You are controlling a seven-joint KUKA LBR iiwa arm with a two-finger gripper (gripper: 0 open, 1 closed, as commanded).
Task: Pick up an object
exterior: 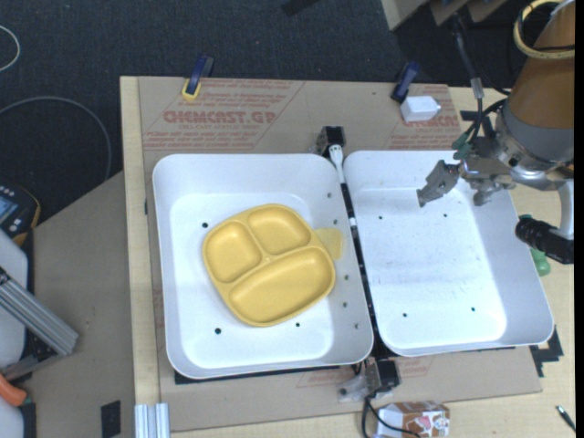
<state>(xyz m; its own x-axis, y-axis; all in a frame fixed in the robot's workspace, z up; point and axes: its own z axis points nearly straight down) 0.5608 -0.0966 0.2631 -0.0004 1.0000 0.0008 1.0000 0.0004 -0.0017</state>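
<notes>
Brown board covers the tabletop [274, 108], printed with red lettering near its far edge, and two shallow white bins are set on it side by side. The left bin [182, 327] is occupied by a yellow divided plate [267, 265], which is laid flat a little to the near side of the bin's middle, with two smaller compartments on its far side and one long compartment on its near side. A pale yellow piece [330, 241] is seen just beside the plate's right edge, partly tucked under it; what it is cannot be told. The right bin [429, 281] is marked only by faint dark specks and a few small dark holes. The grey arm [538, 108] with its orange band is seen reaching in from the right above the far right corner of the right bin. The tool [456, 182] is held over the far part of the right bin, well apart from the plate, and its grey fingers [436, 183] are seen spread apart with nothing between them. A black bar [347, 217] is laid along the seam between the two bins. A small white block [421, 109] is placed on the board beyond the right bin, and blue clips [197, 73] are fixed at the board's far edge.
</notes>
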